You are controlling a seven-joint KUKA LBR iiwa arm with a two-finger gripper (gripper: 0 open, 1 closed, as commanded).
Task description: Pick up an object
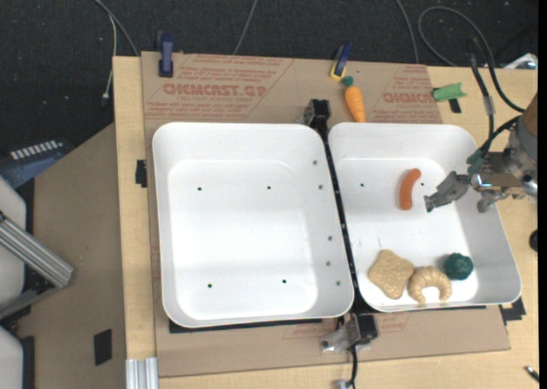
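In the right bin (376,165) an orange sausage-shaped piece (410,188) lies near the middle. A tan cracker-like piece (391,274), a pale croissant (430,285) and a dark green ball (458,267) sit along its front edge. My gripper (466,197) hovers over the right side of this bin, just right of the orange piece. It is open, with one finger (440,193) pointing toward the orange piece and nothing between the two.
The left bin (248,148) sits beside the right one. A small carrot (355,103) lies on the cardboard behind the bins, with blue clamps (165,52) at the board's back edge. Cables run along the right side.
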